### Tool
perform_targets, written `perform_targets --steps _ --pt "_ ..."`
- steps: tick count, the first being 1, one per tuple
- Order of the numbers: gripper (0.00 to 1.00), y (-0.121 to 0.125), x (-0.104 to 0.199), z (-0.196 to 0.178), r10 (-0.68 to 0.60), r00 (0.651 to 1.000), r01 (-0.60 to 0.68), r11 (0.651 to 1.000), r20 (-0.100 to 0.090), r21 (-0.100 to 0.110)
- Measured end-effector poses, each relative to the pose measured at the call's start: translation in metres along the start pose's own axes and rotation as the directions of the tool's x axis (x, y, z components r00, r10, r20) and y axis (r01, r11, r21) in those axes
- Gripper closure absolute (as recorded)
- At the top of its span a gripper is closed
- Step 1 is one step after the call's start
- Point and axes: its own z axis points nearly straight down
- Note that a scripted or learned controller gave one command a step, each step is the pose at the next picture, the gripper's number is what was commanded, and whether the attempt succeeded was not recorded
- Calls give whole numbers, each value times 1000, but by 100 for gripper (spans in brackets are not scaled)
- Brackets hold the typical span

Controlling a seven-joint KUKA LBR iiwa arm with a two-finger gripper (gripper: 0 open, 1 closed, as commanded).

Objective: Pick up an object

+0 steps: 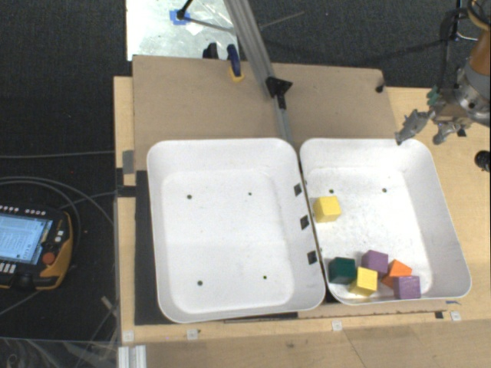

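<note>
My gripper (424, 132) hangs above the back right corner of the right bin (383, 167), at the far right of the camera view. Its two fingers (404, 131) stand apart, open, with nothing between them. A yellow block (327, 208) lies alone near the left side of that bin. Along the bin's front edge sits a cluster: a dark green block (342, 269), a second yellow block (367, 280), a purple block (375, 261), an orange block (399, 269) and another purple block (407, 287). The gripper is well behind all of them.
The left bin (222, 228) sits beside the right one, joined by black clips (304, 221). A grey pole (253, 41) slants over the back of the bench. A teach pendant (31, 240) lies on the floor at the left.
</note>
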Motion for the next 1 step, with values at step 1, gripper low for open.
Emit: perform_targets --steps 1 --pt "0 17 62 59 -5 1000 5 1000 -5 3"
